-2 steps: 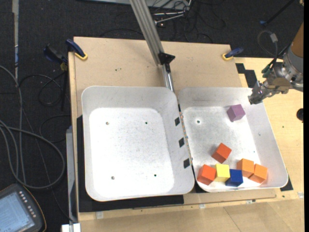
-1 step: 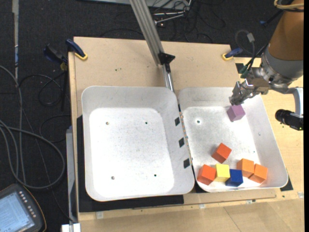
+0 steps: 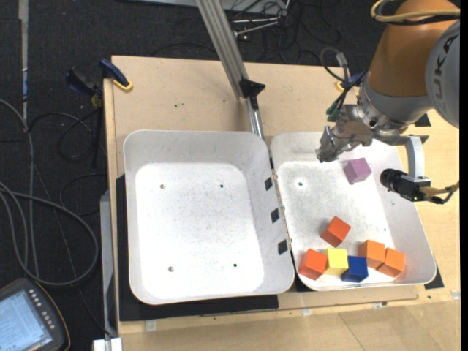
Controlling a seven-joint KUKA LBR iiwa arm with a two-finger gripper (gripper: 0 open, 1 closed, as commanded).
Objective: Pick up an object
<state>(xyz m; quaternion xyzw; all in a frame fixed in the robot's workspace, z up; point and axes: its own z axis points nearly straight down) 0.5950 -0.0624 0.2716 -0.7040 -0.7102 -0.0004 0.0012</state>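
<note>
counter [image 3: 190, 101]: tan, mid-frame | left white bin [image 3: 139, 196] and right white bin [image 3: 417, 225] side by side | blue-yellow clamp [image 3: 115, 75] at upper-left corner

The KUKA arm [image 3: 413, 50] is reaching in from the right, its orange band bulging above the grey wrist. The wrist is angling down and to the left, and the gripper [image 3: 327, 151] is pointing downward at its end, with a black cable trailing along the wrist's side.

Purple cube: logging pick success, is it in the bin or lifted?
In the bin: purple cube rests on the right bin floor, beside the end effector.
</note>
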